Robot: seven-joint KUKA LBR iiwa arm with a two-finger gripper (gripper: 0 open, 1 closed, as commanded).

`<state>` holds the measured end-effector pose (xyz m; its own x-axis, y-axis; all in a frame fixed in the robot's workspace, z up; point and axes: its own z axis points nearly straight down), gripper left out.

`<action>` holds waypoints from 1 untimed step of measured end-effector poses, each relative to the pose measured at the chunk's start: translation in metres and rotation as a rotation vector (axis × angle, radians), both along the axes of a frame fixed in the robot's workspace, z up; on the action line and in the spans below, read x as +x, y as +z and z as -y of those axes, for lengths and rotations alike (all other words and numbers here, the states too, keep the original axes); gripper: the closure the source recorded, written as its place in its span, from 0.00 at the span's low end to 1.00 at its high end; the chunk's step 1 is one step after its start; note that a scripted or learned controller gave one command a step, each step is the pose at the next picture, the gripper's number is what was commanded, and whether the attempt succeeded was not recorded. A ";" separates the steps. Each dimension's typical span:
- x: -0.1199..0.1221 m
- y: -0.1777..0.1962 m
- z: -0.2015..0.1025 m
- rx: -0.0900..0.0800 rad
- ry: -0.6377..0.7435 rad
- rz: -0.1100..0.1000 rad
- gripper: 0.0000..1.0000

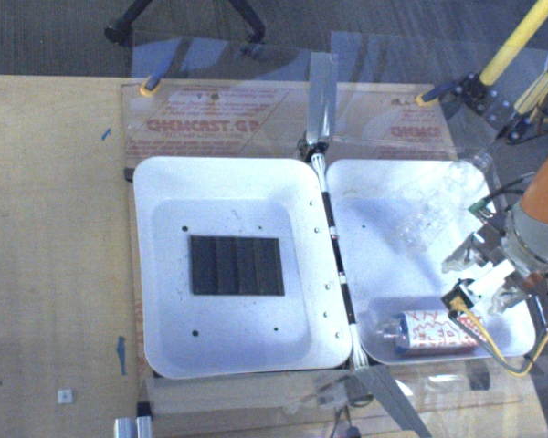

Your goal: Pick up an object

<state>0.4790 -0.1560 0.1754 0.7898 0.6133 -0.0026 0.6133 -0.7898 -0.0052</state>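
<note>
A grey KUKA arm point(536, 231) with an orange band reaches in from the right over the right-hand white bin point(370, 199), its gripper point(482, 286) low above the bin's near right corner; whether the gripper is released or clenched cannot be told from this angle, and nothing is seen gripped. Just below and to the left of the gripper, a small tube-like item with red-and-white markings and a bluish cap point(431, 330) lies on its side on the bin floor, close to the gripper but apart from it. Up and to the left of the gripper, a clear plastic bottle point(436, 206) rests in the same bin, hard to make out against the white. Well to the gripper's left, across the divide between the bins, a flat dark ribbed rectangular block point(237, 265) sits in the middle of the left-hand white bin point(164, 190).
</note>
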 end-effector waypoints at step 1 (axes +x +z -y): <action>0.000 -0.041 0.052 -0.001 -0.272 -0.001 0.00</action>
<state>0.4787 -0.2079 0.1341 0.9255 0.3787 -0.0035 0.3787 -0.9255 -0.0049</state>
